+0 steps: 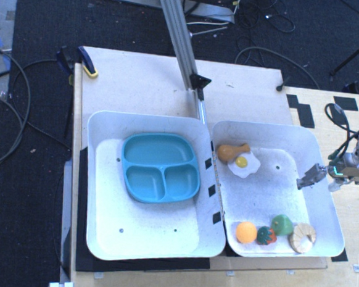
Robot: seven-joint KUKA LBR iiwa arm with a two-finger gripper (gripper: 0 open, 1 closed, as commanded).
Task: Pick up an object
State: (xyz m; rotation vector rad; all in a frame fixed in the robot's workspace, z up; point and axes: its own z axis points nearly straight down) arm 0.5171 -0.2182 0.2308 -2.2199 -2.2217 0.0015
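The gripper (pixel 313 176) hovers at the right bin's (pixel 273 138) rim; whether its claw is spread, I cannot tell. Best descend squarely over the orange ball (pixel 245 231); it sits apart from the wall.

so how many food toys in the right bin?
5. Drumstick and fried egg at the far left corner; orange ball, small red-green piece and green one along the near wall. The tan piece beside them is unclear.

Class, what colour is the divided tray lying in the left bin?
The divided tray is light blue, seen best in the overhead camera view.
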